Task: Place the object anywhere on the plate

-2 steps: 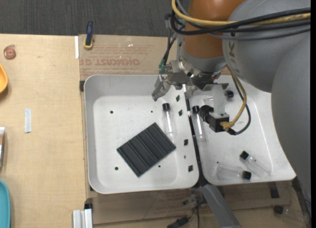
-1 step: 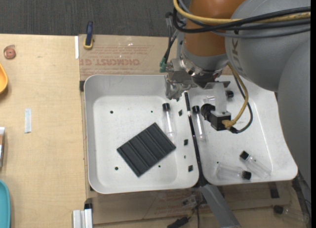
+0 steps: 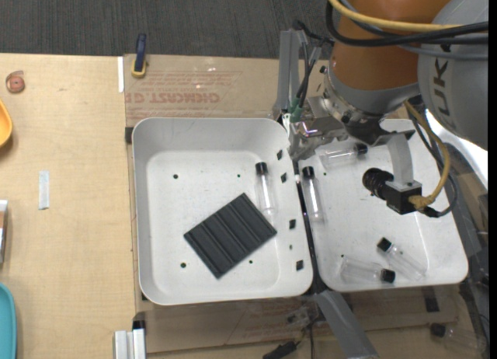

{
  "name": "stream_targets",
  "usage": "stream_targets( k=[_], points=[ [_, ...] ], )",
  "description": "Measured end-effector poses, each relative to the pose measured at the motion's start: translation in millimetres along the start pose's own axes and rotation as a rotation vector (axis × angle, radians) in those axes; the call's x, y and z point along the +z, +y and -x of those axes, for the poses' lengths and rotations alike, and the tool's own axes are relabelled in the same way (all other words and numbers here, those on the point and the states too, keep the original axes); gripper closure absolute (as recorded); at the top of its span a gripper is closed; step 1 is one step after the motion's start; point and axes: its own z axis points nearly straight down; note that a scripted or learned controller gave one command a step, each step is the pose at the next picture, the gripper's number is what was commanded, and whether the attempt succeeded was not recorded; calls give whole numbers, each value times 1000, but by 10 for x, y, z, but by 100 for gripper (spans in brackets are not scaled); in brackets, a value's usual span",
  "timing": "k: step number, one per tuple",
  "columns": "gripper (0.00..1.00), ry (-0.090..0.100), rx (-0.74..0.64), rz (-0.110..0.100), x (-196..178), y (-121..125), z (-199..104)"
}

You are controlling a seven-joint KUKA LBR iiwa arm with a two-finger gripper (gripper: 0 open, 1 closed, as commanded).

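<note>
Judging from the present layout, the placement is not yet done: the dark ribbed plate (image 3: 231, 235) lies flat and tilted in the left bin (image 3: 147, 194), and nothing rests on it. A clear vial with a black cap (image 3: 265, 186) lies in that bin just beside the plate's upper right corner, apart from it as far as can be told. Further clear vials are found in the right bin (image 3: 446, 260): one (image 3: 311, 193) lies along the inner wall near the divide between the bins, one (image 3: 340, 153) lies below the wrist, and two more (image 3: 400, 255) (image 3: 365, 273) lie near the front edge. Which of these is the object meant by the task cannot be determined. The grasp, the transfer across the divide and the release onto the plate are therefore judged to remain. The arm (image 3: 388, 23) is reached in from the right, its orange band held over the rear of the right bin, with the wrist directed downward. The gripper (image 3: 311, 128) is positioned at the rear left corner of the right bin, close to the divide. Its opening cannot be told, and no vial is seen held in it.
</note>
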Motion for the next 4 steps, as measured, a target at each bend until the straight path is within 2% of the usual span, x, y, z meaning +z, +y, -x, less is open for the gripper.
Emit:
stream_targets(
  k=[1,2,3,4],
  points=[
    [100,0,-147,1,-320,283,-832],
    [100,0,-348,2,-1071,354,-1159],
    [100,0,-442,1,-1073,-82,-1305],
    [100,0,-630,3,-1071,353,-1178]
  ],
)
